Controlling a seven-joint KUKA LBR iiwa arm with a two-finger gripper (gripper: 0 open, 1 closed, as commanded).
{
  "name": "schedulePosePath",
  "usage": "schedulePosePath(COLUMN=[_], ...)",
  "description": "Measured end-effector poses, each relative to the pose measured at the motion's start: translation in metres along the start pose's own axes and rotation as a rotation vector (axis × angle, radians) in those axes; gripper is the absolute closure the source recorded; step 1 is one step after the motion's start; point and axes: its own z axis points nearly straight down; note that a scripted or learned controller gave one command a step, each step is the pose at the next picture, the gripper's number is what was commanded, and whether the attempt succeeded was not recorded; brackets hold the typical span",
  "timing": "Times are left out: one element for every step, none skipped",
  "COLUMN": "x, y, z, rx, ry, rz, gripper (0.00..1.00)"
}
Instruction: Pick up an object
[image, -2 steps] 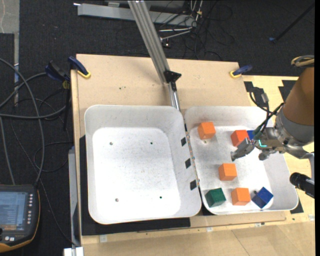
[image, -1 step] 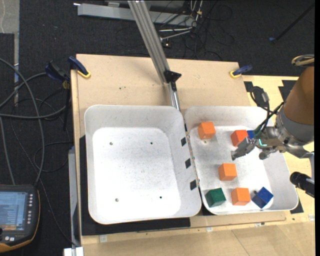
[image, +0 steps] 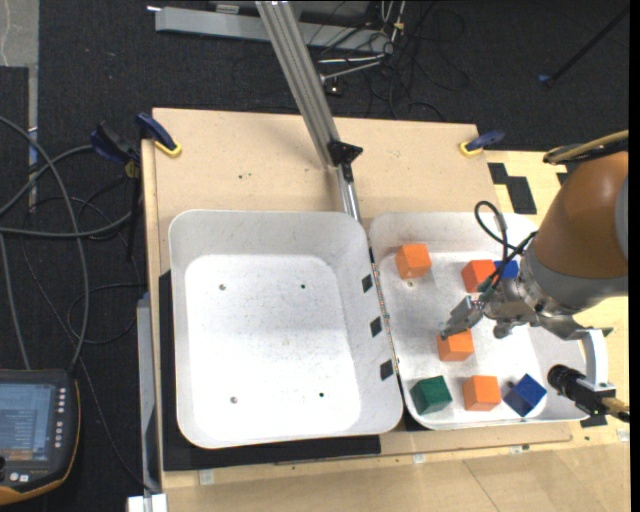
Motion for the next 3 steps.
schedulePosePath(x=[0.0,0.0,0.0], y=[-0.001,-0.001,0.0], z=[0.064,0.095,0.083], rx=[0.001,-0.006,-0.008], ry=[0.0,-0.002,-0.002], rz=[0.001,0.001,0.001], gripper=[0.0,0.0,1.0])
